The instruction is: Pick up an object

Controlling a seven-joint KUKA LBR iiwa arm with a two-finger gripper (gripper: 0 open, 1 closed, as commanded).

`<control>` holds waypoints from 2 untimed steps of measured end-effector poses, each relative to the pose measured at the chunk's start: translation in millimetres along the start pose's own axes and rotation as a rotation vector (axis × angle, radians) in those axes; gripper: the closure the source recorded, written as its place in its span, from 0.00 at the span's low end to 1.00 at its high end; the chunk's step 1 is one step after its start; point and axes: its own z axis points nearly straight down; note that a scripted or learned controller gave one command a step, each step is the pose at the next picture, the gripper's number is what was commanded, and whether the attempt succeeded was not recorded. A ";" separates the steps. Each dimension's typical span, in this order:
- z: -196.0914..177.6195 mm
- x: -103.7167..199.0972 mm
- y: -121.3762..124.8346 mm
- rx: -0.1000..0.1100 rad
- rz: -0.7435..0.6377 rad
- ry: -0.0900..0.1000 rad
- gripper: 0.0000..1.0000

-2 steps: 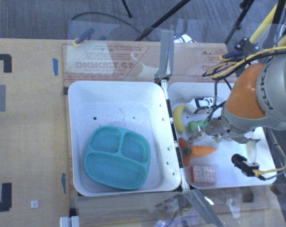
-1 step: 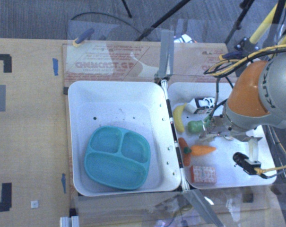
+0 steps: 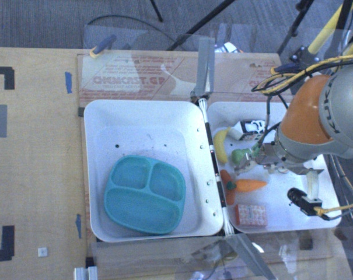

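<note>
**Hovering low over the right bin's toy food**

I am reaching in from the right, my grey arm (image 3: 339, 118) with its orange band stretching over the right bin (image 3: 281, 223). My fingers (image 3: 250, 160) are hanging low among the objects at the bin's left side, and I cannot tell how far apart they are or whether anything is sitting between them; the wrist hardware is blocking that.

Just beside my fingers, a small green piece (image 3: 240, 154) is lying, touching or nearly touching them. A yellow banana (image 3: 221, 145) is resting to its left, along the bin's left wall. Nearer to the camera, an orange carrot (image 3: 250, 185) is lying crosswise, and a reddish-orange piece (image 3: 227, 186) is sitting by the wall beside it. A pink speckled block (image 3: 251, 214) is sitting near the front edge. A black-and-white item (image 3: 252, 127) is lying toward the far side.

Over in the left bin (image 3: 141, 121), a teal divided plate (image 3: 144, 194) is lying flat at the near side. Both bins are sitting on the desk (image 3: 30, 156).
</note>
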 end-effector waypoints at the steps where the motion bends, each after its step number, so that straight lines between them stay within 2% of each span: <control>1: -86.7 44.9 -37.8 0.014 0.103 -0.001 0.00; 2: -142.3 81.3 -58.6 0.014 0.134 -0.002 0.00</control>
